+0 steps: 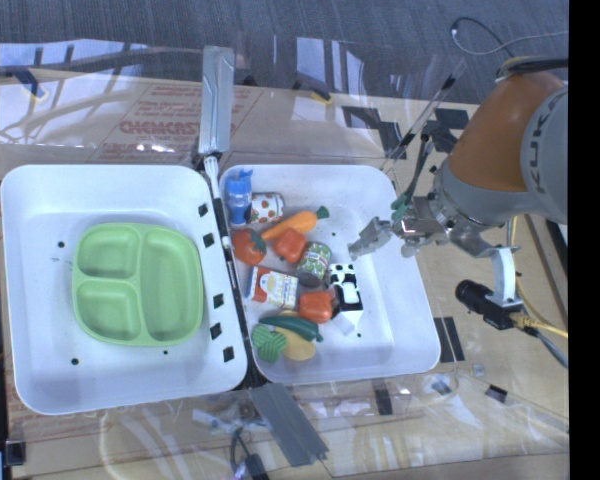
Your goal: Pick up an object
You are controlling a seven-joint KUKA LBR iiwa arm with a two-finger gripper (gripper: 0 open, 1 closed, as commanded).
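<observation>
A wooden bench [500, 408] under clear plastic sheeting stands on grey carpet [280, 8]. The left bin [30, 368] holds a green divided plate [138, 284]. The right bin [410, 318] holds a pile of toy foods [295, 273] along its left side. The gripper [368, 238] hovers right of the pile, holding nothing; its grip state cannot be told.

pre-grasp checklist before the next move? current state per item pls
1. Gripper over the right bin: ok, above its bare right part.
2. Nothing between the fingers: ok, none visible.
3. Targets present: ok, toy food heaped on the bin's left side, e.g. carrot, blue bottle.
4. Target isolated: not ok, items touch and overlap.
5. Finger opening: cannot tell.
6. Green tray in the left bin: ok, apart from the arm.
</observation>
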